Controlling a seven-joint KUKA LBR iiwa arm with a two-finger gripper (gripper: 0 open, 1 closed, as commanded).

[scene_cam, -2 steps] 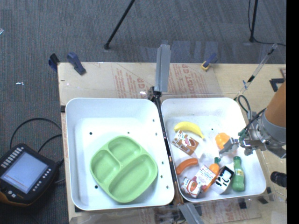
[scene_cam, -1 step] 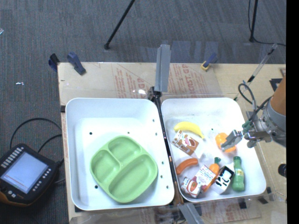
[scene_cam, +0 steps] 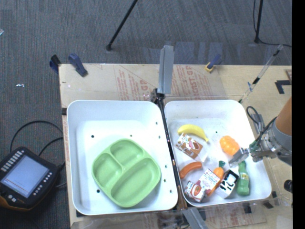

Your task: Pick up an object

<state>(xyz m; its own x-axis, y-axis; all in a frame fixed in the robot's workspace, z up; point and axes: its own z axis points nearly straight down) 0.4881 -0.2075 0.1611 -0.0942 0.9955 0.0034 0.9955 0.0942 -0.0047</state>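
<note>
On the bench (scene_cam: 119, 82), 2 bins touch side by side. The left bin (scene_cam: 78, 116) holds a divided plate (scene_cam: 126, 172). Right of that plate, the right bin (scene_cam: 214, 109) holds a banana (scene_cam: 193, 130), with a bottle (scene_cam: 243, 179) in its near right corner.

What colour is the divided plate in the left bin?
Light green; the divided plate shows plainly in the camera view, lying in the left bin.

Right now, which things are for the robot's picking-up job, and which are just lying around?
For the job:
gripper
banana
orange fruit
green bottle
carrot
snack packet

Just lying about:
green divided plate
handheld controller
blue clamp
</note>
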